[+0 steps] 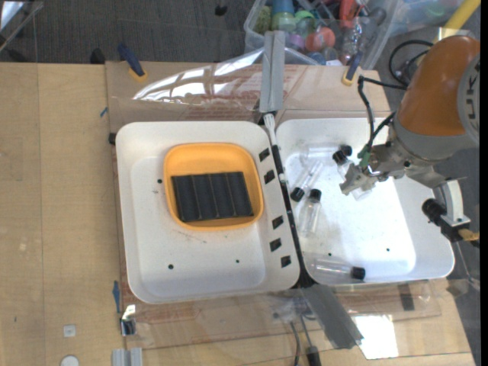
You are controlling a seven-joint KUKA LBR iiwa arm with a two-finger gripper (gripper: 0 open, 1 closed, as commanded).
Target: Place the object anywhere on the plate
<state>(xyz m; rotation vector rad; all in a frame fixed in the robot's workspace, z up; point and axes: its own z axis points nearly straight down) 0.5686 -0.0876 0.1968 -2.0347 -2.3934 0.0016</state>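
An orange square plate (210,153) lies in the left white bin (198,277). A black ribbed slab (212,197) rests flat on the plate, covering most of its lower half. My gripper (353,183) hangs over the upper middle of the right white bin (400,254), well to the right of the plate and apart from the slab. Nothing can be made out in its grasp from this angle.
Several clear vials with black caps lie in the right bin: one (305,180) near the divider, one (311,209) below it, one (340,269) at the front edge. A clear tub of coloured toys (324,10) stands behind the bins.
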